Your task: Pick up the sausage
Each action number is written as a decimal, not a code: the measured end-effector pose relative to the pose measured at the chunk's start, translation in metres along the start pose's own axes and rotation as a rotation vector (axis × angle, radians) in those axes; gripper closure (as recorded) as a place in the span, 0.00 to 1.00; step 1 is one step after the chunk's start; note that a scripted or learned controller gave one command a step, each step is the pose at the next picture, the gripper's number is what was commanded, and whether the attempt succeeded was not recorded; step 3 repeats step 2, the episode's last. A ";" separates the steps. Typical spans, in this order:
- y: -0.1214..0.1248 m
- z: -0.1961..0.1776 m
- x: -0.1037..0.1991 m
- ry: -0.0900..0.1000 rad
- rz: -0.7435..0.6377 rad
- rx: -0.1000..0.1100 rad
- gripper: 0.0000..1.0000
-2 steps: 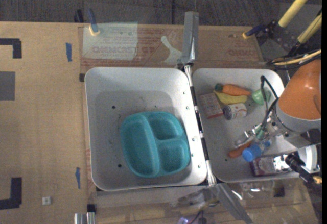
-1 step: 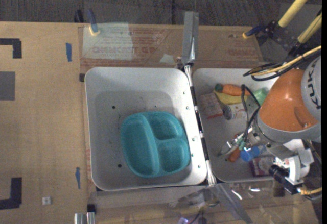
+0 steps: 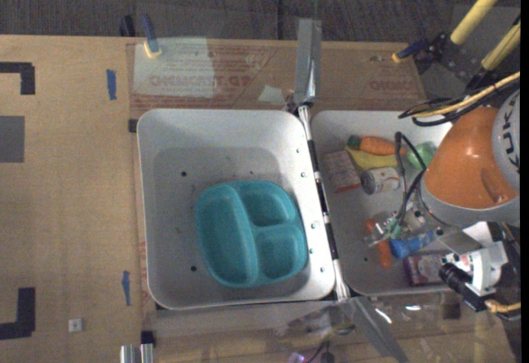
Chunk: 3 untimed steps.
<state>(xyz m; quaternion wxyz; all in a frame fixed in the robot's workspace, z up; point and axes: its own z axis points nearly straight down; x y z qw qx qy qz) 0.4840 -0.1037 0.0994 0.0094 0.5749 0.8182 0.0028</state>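
My gripper reaches down into the right bin, low over its middle, under the arm's orange band. Just below the gripper lies a small orange-red, sausage-like piece, partly covered by it. Whether the two touch cannot be seen, and nothing shows as lifted. A blue item lies right beside that piece.
In the right bin are a carrot, a yellow piece, a green item, a small box, a can and a dark packet. The left bin holds a teal divided plate.
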 end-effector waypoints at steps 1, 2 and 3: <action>0.022 -0.063 -0.005 0.010 0.087 0.015 1.00; 0.012 -0.085 0.042 0.013 0.093 0.018 1.00; 0.012 -0.085 0.042 0.013 0.093 0.018 1.00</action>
